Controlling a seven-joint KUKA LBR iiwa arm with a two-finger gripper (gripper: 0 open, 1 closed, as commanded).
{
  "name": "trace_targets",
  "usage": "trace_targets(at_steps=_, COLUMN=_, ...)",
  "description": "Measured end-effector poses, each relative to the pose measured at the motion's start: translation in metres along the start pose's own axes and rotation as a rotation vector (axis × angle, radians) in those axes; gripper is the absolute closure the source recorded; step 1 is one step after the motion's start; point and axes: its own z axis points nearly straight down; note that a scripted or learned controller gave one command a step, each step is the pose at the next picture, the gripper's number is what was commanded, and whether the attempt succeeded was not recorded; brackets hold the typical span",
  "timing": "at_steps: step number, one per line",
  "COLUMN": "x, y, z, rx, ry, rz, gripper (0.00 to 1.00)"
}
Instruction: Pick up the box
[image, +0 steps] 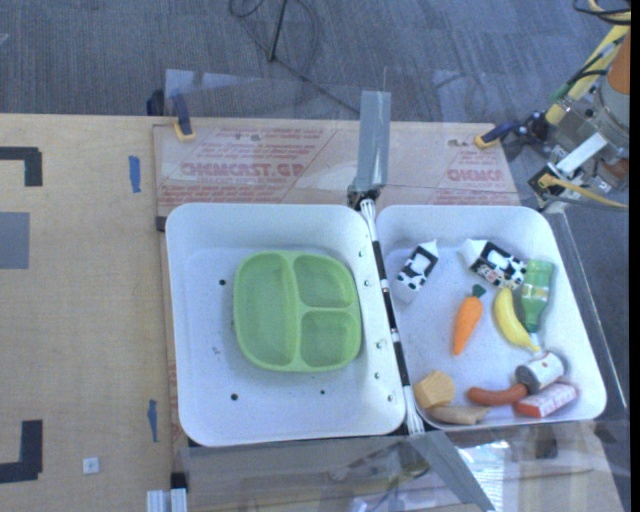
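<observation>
The right bin (572, 262) holds the boxes. A small red and white box (548, 400) lies on its side in the near right corner, touching a grey and white can (539, 371). A black-and-white cow-patterned box (498, 265) lies near the far right, beside a green carton (537, 287). A second cow-patterned carton (416, 270) stands at the bin's left side. My gripper (575, 160) hangs outside the bin, beyond its far right corner, well above and away from all the boxes, with nothing seen in it.
The right bin also holds a carrot (466, 322), a banana (512, 320), a sausage (495, 395), a cheese wedge (435, 388) and a bread piece (458, 414). A green divided plate (297, 311) lies in the left bin (195, 300). A grey post (372, 140) stands behind the bins.
</observation>
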Motion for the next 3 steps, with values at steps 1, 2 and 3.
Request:
trace_targets(at_steps=1, x=0.001, y=0.000, z=-0.010, rx=-0.002, ry=-0.001, rz=-0.002, gripper=1.00)
trace_targets(at_steps=2, x=0.002, y=0.000, z=-0.021, rx=-0.004, ry=-0.001, rz=-0.005, gripper=1.00)
trace_targets(at_steps=3, x=0.003, y=0.000, z=-0.031, rx=-0.006, ry=-0.002, rz=-0.006, gripper=1.00)
